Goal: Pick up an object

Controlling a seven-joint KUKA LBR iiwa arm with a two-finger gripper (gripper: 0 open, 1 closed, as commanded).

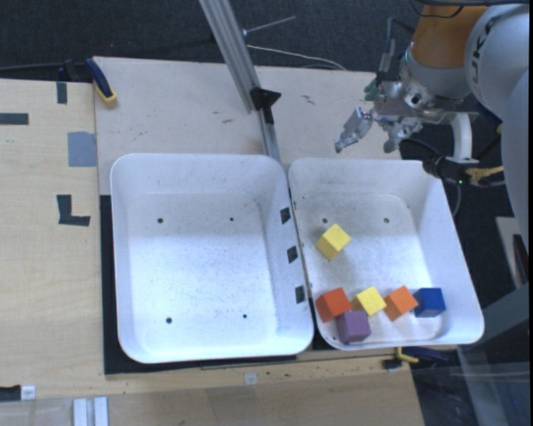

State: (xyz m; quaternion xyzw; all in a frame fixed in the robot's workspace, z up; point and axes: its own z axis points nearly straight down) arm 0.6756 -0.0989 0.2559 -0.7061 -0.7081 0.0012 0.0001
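Two shallow white bins sit side by side on the counter (186, 105), the left bin (124, 238) and the right bin (453, 264), with a slanted aluminium rail (235, 47) ending just behind their shared edge and a yellow-and-blue clamp (100, 82) at the counter's far left corner. The gripper (370, 130) hangs above the counter just beyond the right bin's far rim, its jaws parted a little and holding nothing. One yellow cube (334, 240) lies tilted alone mid-bin, well apart from a cluster along the near wall: an orange-red cube (333, 303), a purple cube (354, 327), a smaller yellow cube (370, 300), an orange cube (400, 302) and a blue cube (429, 301).
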